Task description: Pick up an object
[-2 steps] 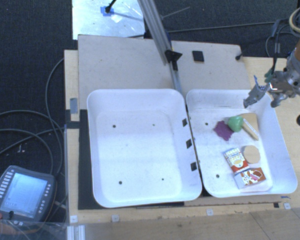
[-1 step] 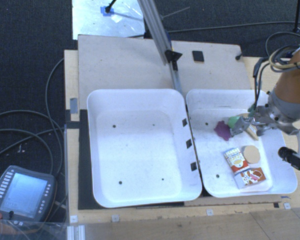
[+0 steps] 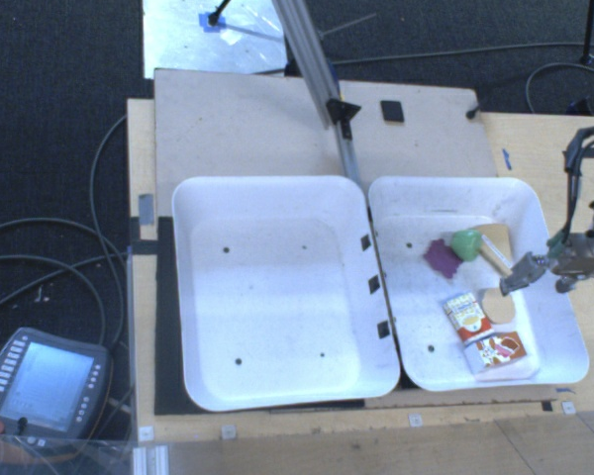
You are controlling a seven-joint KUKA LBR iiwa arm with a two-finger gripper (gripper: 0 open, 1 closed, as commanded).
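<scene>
The right bin (image 3: 445, 188) holds several small items. A purple piece (image 3: 441, 257) lies beside a green rounded one (image 3: 466, 243), with a tan wooden piece (image 3: 493, 250) just right of them. Nearer the front are a tan disc (image 3: 498, 307), an orange and white packet (image 3: 464, 316) and a red and white box (image 3: 498, 350). My gripper (image 3: 523, 273) reaches in over the bin's right side, hanging just above the tan disc and right of the wooden piece. Nothing is visibly held in it.
The left bin (image 3: 267, 191) sits alongside, sharing a middle wall with black clips (image 3: 374, 285). A slanted metal pole (image 3: 312, 57) crosses the back board. A teach pendant (image 3: 45, 379) and cables lie on the floor at the left.
</scene>
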